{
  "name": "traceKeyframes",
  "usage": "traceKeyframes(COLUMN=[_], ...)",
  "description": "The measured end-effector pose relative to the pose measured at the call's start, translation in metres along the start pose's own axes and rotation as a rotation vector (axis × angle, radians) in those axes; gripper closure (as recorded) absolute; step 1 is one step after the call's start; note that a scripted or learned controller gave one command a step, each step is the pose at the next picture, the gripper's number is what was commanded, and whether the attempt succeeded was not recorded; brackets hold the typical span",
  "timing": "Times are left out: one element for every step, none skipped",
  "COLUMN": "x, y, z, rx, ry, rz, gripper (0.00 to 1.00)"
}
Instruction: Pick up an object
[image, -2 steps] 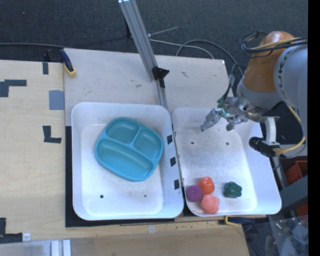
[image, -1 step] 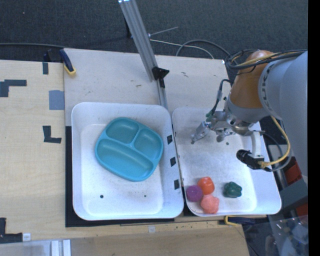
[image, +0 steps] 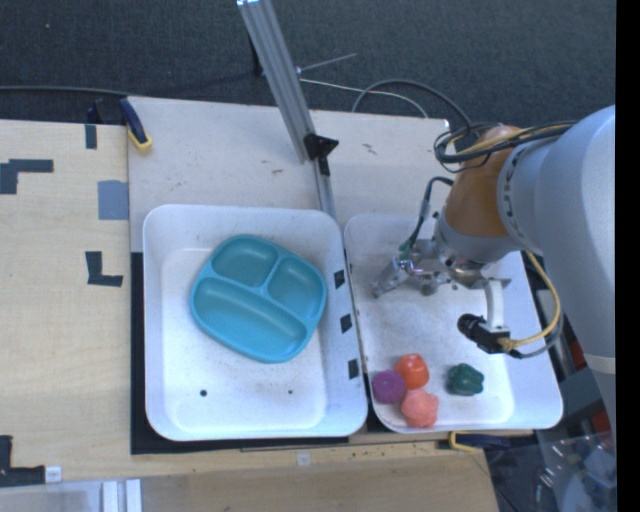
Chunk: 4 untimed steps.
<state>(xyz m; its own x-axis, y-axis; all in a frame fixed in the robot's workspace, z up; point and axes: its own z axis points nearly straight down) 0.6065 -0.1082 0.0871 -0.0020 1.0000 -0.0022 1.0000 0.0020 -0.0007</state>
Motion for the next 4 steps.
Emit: traceKeyframes(x=[0.001,-0.009,-0.011,-0.011], y=[0.0,0.001,0.003,0.003], z=[-0.012,-0.066,-0.109,-0.142], rx=[0.0,-0.004,-0.004,-0.003], ry=[0.002,0.001,0.002,0.002], rz=[-0.001,0.001,0.0,0.0], gripper=[1.0,1.0,1.0,1.0])
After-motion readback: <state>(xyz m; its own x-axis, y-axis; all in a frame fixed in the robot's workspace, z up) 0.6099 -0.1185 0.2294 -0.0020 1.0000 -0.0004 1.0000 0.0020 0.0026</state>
